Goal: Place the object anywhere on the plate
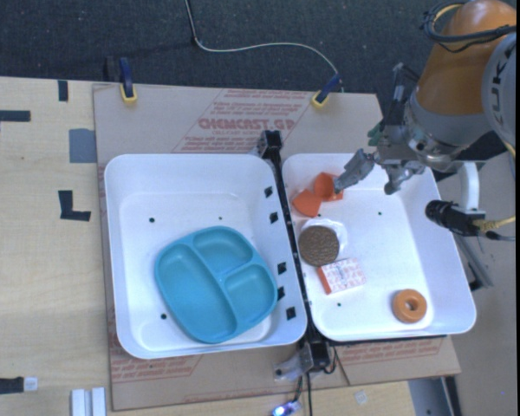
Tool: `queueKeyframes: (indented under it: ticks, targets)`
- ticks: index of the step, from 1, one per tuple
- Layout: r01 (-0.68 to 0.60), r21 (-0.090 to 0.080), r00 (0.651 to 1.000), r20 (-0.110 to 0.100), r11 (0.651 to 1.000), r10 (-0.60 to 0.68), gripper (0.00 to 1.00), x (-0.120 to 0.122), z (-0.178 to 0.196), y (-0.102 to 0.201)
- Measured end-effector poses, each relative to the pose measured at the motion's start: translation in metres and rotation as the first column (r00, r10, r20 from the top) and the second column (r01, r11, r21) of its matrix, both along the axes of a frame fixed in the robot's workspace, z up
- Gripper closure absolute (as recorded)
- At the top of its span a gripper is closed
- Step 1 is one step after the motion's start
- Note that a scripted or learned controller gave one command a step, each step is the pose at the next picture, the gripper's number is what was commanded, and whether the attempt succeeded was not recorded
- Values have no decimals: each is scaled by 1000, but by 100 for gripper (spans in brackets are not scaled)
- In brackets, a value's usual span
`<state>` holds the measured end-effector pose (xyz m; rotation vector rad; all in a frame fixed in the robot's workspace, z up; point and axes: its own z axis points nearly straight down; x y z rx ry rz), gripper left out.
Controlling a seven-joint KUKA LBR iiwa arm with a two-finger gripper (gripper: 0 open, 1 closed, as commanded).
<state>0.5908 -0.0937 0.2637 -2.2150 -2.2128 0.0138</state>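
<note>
Across the counter (35, 232), pale wood with dark tape marks, lies a brown cardboard sheet (234, 124) bearing two shallow white bins side by side, clamped at the far edge by two small clips. Left bin (126, 189): holds a blue plate (215, 282) with three compartments, lying flat toward the near side, nothing on it. Right bin (433, 276): holds four small items. A black divider strip runs between the bins.

Grey arm (464, 68) with orange band reaches in from the right, over the far end of the right bin. Its pincer (373, 173) hangs spread moderately wide, two grey fingers apart, nothing between them. Left finger tip sits just beside the orange object (316, 195), possibly touching; cannot tell.

Orange object: wedge-like, bright orange, at the far left corner of the right bin, close to the divider. Just nearer sits a round brown cookie-like disc (319, 243) on white wrapping. Next, a small red-and-white packet (341, 276). Well apart, near right corner, a small tan donut (409, 305).
</note>
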Motion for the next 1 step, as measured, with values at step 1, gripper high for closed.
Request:
queueKeyframes:
  ticks: [1]
  targets:
    - [-3, -1, 1000, 12, 1000, 3, 0, 2, 7, 0]
